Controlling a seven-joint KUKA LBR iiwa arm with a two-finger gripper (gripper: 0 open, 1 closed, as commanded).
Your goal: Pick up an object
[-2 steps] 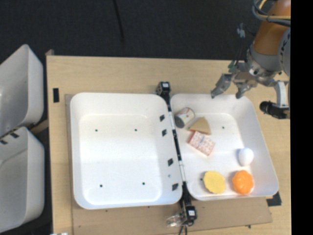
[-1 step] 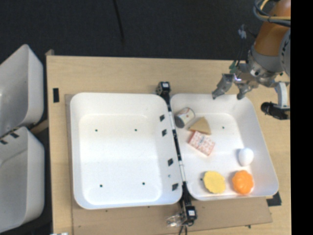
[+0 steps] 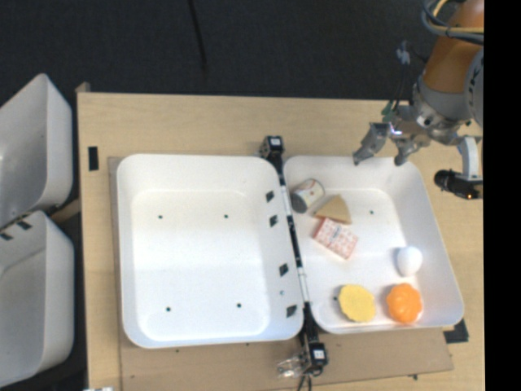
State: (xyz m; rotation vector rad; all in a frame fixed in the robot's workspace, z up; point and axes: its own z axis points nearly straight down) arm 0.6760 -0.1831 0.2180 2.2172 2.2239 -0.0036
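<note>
Two bins are sitting side by side on the desk. The left bin is lying beside the right bin, which is holding a cup at its far left, a wedge just right of it, a patterned block nearer, a ball at right, and a disc and fruit along the near edge. The hand is hanging over the right bin's far rim.

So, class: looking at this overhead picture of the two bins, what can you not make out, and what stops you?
- Arm: camera view, cut off above the orange band by the picture's right edge.
- Patterned packet: its print is too small and blurred to read.
- Small cup-like object: too blurred to identify.
- Claw: its finger shapes are soft against the right bin's rim.
</note>
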